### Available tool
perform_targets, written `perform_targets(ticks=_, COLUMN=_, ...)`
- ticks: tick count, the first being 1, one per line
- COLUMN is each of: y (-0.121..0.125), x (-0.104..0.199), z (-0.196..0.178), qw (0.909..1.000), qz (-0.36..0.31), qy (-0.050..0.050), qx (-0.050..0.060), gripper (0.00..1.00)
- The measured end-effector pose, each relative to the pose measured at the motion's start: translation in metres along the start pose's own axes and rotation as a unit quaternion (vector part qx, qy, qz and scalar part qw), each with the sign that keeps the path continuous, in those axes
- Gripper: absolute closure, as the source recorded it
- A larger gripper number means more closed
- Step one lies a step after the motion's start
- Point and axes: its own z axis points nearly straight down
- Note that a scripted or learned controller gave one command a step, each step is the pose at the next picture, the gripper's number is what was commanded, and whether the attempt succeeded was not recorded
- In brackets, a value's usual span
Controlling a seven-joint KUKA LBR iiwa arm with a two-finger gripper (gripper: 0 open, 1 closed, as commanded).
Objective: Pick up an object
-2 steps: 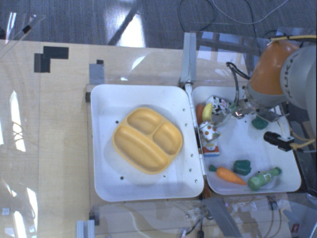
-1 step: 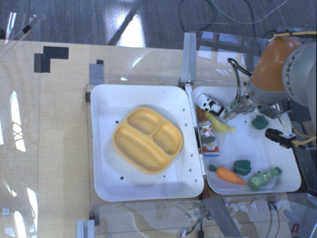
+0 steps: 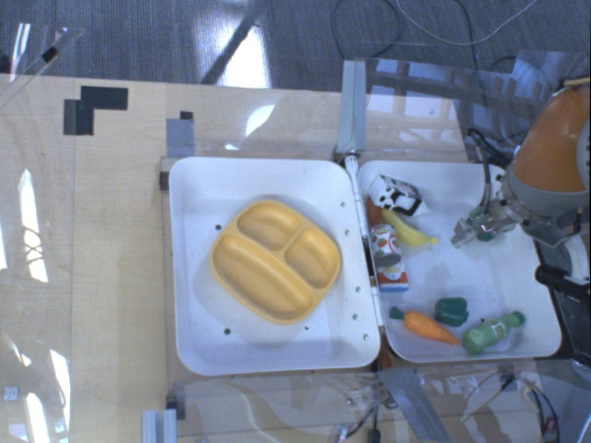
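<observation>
My tool [image 3: 476, 227] hangs over the right bin [image 3: 517, 275] near its upper right; I cannot tell how it is set, and nothing shows in its grip. The pickable things lie left and below: banana [image 3: 411, 230], cow toy [image 3: 395, 194], small carton [image 3: 389, 258], carrot [image 3: 429, 327], green pepper [image 3: 452, 311], green bottle [image 3: 491, 332]. Dropping here, I likely close on bare floor. Near the divider, 3 crowded items could jam or slip.
</observation>
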Motion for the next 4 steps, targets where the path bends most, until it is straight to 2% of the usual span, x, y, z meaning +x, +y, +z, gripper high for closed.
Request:
perform_targets(ticks=1, y=0.000, x=0.000, z=0.000, qw=1.0000, qz=0.000, qy=0.000, qx=0.000, gripper=0.00)
perform_targets(ticks=2, y=0.019, x=-0.043, z=-0.095, qw=0.9985, qz=0.054, qy=-0.001, qx=-0.002, gripper=0.00)
perform_targets(ticks=3, y=0.045, x=-0.023, z=0.037, qw=1.0000, qz=-0.005, qy=0.000, qx=-0.001, gripper=0.00)
perform_targets(ticks=4, y=0.076, x=-0.035, z=0.042, qw=0.9999, qz=0.010, qy=0.004, qx=0.011, gripper=0.00)
